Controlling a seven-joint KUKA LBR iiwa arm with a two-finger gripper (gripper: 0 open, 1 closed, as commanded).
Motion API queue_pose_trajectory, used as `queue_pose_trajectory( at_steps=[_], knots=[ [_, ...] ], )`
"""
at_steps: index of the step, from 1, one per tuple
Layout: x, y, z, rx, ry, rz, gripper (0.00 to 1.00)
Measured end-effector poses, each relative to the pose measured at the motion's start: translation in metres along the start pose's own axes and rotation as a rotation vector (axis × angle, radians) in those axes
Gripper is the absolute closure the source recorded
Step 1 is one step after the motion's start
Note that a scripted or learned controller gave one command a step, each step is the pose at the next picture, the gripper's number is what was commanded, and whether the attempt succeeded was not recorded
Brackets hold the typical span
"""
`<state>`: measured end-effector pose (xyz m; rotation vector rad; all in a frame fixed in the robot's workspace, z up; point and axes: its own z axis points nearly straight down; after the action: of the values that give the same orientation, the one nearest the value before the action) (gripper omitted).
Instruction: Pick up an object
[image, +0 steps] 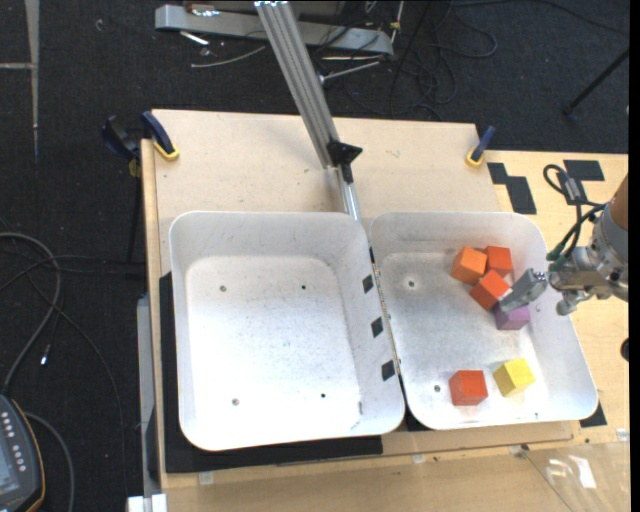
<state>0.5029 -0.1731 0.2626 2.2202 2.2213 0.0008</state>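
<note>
Camera view: the right bin (420, 250) carries all the loose pieces. Taking that bin as a clock face, a cluster of three orange blocks sits around 2 o'clock: one orange block (469, 264) on the cluster's left, a second (499, 259) just beside it, a third (489, 289) below them. A purple block (514, 317) lies at about 3 o'clock, touching or nearly touching the third orange one. At 5 o'clock a red-orange block (468, 387) and a yellow block (517, 376) sit near each other, apart from the rest. The left bin (200, 240) lies alongside on the table (250, 160).

The tool (524, 290) reaches in from 3 o'clock and hangs right over the purple block; I cannot tell how it is set, nor whether anything is caught in it.

These look like small rigid cubes, probably light wood or foam, with flat faces that should not be slippery. The purple block seems the likely target; best taken across two opposite flat faces, though the neighbouring orange block crowds one side and could be nudged.
</note>
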Motion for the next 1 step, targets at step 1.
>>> queue_pose_trajectory(
  at_steps=[1],
  knots=[
    [0.0078, 0.0617, 0.1438, 0.005, 0.001, -0.004, 0.0]
  ],
)
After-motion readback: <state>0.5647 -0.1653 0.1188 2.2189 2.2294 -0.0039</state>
